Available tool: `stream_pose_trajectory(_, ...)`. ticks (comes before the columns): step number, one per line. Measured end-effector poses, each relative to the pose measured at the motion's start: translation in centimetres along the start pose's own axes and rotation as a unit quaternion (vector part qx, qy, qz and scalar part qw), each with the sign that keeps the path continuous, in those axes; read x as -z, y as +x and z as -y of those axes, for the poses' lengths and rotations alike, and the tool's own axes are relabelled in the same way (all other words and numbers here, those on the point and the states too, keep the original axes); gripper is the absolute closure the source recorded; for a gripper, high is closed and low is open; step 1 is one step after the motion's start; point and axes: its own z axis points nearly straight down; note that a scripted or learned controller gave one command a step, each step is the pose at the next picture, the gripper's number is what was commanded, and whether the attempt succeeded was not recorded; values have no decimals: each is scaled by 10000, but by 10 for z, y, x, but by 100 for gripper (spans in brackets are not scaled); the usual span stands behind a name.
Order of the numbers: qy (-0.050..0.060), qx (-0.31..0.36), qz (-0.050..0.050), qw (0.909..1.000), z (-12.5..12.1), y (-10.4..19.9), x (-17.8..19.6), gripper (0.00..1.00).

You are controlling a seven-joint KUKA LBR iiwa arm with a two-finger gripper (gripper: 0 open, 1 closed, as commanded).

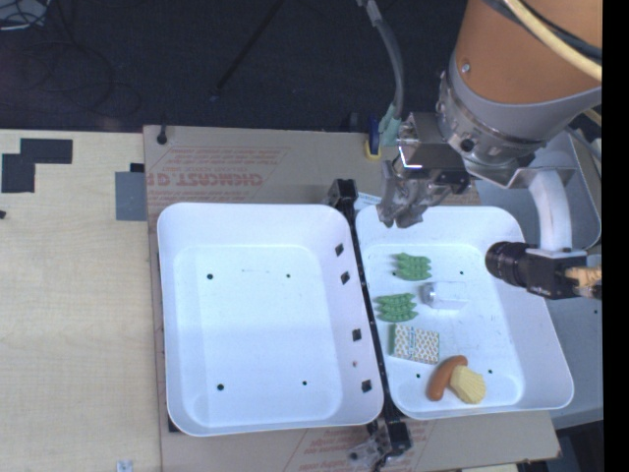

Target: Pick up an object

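White plastic forms the two shallow bins on the table (79,293), and in the camera view the task's things are all gathered in the right bin (536,362): two green pods (411,265), a checked packet (415,343) and an orange sausage (445,377) beside a yellow piece (470,386). The gripper (401,210) is seen above that bin's far left corner, with nothing held; whether the jaws are spread cannot be told. A sound pick is best made by centring over one separate item, perhaps the upper pod, before descent.

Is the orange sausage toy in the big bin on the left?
No. The orange sausage toy lies in the right bin, beside a yellow piece near its front edge.
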Motion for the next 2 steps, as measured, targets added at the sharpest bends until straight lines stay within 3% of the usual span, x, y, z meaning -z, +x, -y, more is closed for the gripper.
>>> stream_pose_trajectory(1,20,38,5,10000,0,1,9,100)
stream_pose_trajectory(2,-50,-55,-23,10000,8,49,38,100)
